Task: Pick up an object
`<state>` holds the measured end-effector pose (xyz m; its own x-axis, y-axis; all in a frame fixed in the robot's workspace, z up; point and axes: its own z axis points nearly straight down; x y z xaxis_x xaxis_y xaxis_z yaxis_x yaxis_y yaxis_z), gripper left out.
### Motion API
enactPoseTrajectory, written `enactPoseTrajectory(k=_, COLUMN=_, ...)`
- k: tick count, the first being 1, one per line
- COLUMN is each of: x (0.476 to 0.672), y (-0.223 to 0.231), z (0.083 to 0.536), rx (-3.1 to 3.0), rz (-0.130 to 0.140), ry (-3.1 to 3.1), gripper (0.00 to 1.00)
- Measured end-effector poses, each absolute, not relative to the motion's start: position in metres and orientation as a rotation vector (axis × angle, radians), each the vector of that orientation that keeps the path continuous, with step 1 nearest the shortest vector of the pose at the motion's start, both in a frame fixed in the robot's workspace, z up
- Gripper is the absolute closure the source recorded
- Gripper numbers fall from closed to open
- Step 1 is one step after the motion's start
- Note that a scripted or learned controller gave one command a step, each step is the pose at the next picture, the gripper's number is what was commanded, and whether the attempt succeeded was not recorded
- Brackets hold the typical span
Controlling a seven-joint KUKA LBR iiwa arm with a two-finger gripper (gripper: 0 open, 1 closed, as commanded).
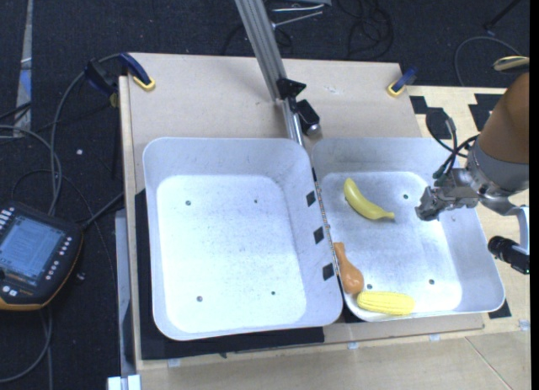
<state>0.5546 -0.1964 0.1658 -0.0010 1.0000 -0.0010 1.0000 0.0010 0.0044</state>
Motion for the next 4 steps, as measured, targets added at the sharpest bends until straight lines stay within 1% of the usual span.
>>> enactPoseTrajectory(k=1, x=0.556, y=-0.204, z=0.211, rx=2.219, rz=0.002, ry=2.219, gripper=1.00)
enactPoseTrajectory(k=2, x=0.556, y=-0.204, z=0.232, rx=2.220, rz=0.002, ry=2.221, gripper=1.00)
enactPoseTrajectory(k=3, x=0.542, y=-0.148, z=0.233, rx=2.218, rz=0.001, ry=2.226, gripper=1.00)
enactPoseTrajectory(k=4, x=0.537, y=-0.095, z=0.223, rx=2.217, rz=0.000, ry=2.228, gripper=1.00)
